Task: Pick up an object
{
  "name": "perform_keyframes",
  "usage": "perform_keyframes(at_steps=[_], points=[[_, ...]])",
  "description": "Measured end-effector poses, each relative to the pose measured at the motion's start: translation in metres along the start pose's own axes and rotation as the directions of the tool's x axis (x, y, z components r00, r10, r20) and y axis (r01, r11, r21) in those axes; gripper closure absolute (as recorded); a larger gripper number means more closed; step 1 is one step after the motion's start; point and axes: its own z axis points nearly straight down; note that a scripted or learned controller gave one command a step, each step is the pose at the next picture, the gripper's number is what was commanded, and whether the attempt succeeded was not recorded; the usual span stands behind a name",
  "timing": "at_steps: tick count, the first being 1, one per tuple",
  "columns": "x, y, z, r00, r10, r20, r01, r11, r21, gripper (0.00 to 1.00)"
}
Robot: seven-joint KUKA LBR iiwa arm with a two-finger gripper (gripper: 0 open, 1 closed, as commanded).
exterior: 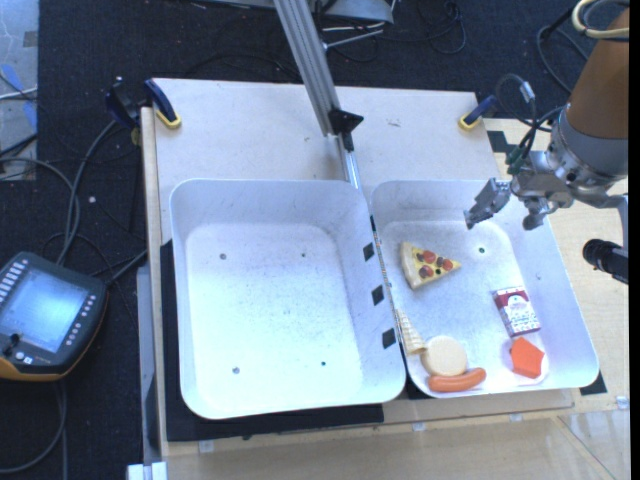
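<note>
The gripper (510,208) is hovering with fingers (487,204) spread apart, gripping nothing, at two o'clock from the pizza slice (428,264) in the right bin (560,298)

My bench top (300,133) is pale board with a yellow-tipped clamp (163,108) at its far left corner and another clamp (476,114) at its far right. A slanted aluminium post (312,53) rises from the back, its foot meeting the seam between my two bins. The left bin (265,298) is white and speckled with small dark marks. Left of the bench, on dark carpet (70,58), lies my teach pendant (42,313), orange-edged with a lit screen, a black cable (95,168) looping from it toward the bench. More cables (430,23) tangle on the floor behind.
</note>
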Motion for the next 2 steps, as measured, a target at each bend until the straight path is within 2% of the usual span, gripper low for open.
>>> perform_keyframes(at_steps=[1, 2], points=[[0.006, 0.046, 0.191, 1.000, 0.000, -0.001, 0.000, 1.000, 0.003, 0.00], [0.006, 0.048, 0.175, 1.000, -0.001, 0.000, 0.001, 1.000, -0.007, 1.00]])
